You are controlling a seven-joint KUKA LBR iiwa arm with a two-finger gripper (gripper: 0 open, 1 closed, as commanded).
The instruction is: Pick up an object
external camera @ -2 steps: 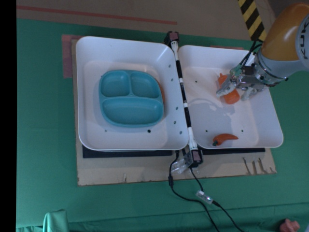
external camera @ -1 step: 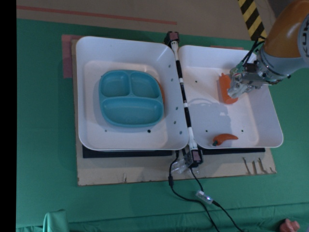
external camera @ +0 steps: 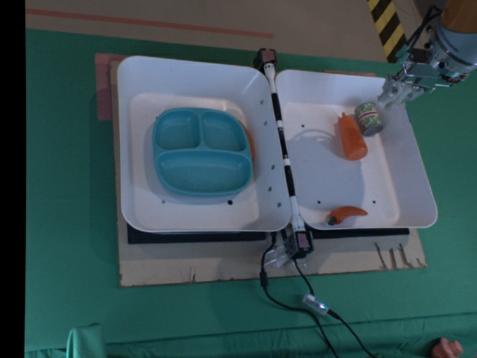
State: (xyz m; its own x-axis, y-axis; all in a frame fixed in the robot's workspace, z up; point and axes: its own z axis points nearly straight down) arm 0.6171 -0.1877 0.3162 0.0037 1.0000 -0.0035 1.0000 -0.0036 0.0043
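A green cloth (external camera: pixel 67 200) covers the bench, and on it lies a sheet of brown cardboard (external camera: pixel 223 263) under the two bins. A black-and-white striped bar (external camera: pixel 282 144) runs between the bins from far to near, with a small dark block (external camera: pixel 266 57) at its far end and another (external camera: pixel 299 241) at its near end. From the near block a black cable (external camera: pixel 294 304) trails toward the near edge. Beyond the cloth, the tan floor (external camera: pixel 223 6) carries a red line (external camera: pixel 149 22) and, at far right, a yellow-and-black hazard stripe (external camera: pixel 384 10).

Arm (external camera: pixel 456 21) cropped at top-right corner.
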